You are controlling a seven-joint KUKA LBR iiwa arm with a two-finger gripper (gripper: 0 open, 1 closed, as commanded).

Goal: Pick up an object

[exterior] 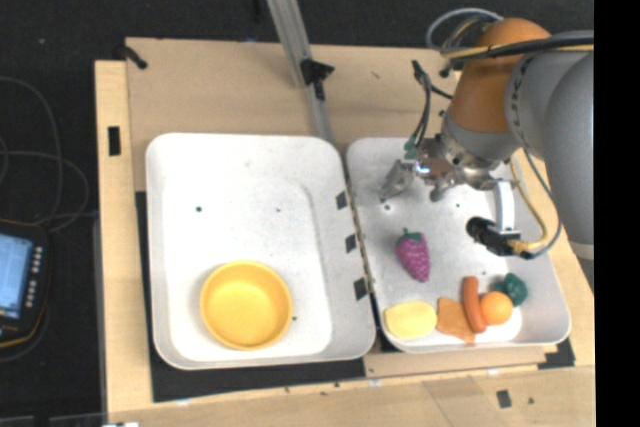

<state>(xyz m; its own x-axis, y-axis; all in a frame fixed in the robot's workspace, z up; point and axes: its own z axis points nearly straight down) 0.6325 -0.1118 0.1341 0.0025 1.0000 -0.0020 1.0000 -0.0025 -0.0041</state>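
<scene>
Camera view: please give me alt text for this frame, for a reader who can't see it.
A grey and orange robot arm reaches from the right, its gripper over the upper part of the right white bin. Along that bin's near side lie a purple toy fruit, a yellow piece, a carrot and an orange. The left bin holds a yellow bowl.

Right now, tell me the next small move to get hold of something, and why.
Probably move the gripper toward the view's bottom edge and lower it over the purple strawberry-like toy. It hovers near the right bin's far end holding nothing, and that toy lies nearest, apart from the cluster at the near edge.
</scene>
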